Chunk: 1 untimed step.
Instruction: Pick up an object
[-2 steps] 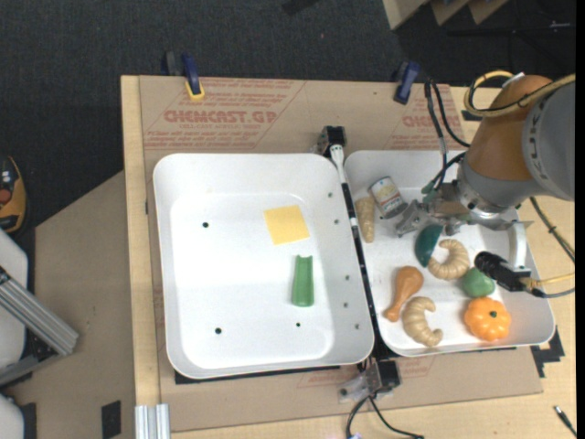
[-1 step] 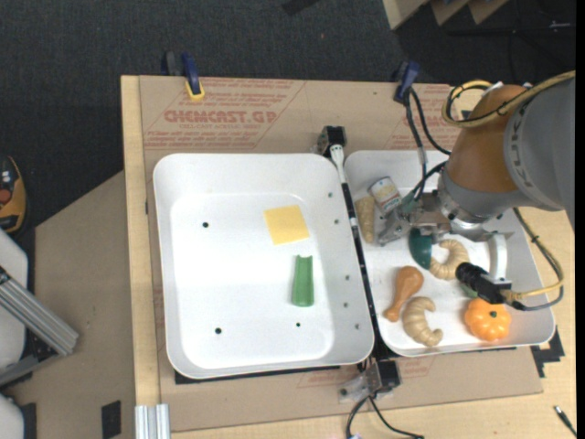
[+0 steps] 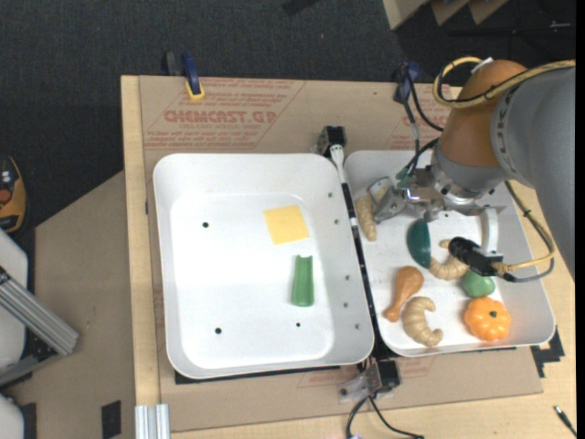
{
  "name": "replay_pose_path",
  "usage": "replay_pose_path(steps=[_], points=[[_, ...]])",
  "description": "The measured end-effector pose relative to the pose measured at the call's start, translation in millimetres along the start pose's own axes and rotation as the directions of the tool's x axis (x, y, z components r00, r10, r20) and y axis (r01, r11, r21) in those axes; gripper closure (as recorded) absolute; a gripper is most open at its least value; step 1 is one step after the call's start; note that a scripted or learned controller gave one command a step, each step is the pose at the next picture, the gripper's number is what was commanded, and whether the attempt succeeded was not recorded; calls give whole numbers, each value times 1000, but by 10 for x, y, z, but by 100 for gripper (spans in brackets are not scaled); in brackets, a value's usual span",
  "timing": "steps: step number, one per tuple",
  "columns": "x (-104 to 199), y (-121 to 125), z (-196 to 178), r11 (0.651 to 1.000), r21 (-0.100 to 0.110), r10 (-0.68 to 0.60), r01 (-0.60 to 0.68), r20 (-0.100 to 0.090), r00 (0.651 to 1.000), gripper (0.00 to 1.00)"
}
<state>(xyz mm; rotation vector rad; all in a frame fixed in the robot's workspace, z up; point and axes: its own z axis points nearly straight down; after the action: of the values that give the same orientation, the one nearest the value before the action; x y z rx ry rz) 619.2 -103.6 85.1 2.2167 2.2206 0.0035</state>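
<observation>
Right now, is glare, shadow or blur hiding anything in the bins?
Camera view: lighting is even and soft, no glare on the white bins; the yellow square and green piece read sharply; the arm overhangs the right bin, covering part of it; the gripper looks slightly blurred.

Blue clamp (image 3: pixel 190 67) on brown board (image 3: pixel 238 117)

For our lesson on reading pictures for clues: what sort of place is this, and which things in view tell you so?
Probably a robotics lab bench. A grey robot arm with an orange band reaches over two shallow white bins holding toy food, such as a small orange plastic pumpkin, on a clamped brown board.
</observation>
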Motion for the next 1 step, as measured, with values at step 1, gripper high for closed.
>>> replay_pose_path(steps=[1], points=[[-50, -255, 3, 1000, 8, 3, -3, -2, 1000, 0]])
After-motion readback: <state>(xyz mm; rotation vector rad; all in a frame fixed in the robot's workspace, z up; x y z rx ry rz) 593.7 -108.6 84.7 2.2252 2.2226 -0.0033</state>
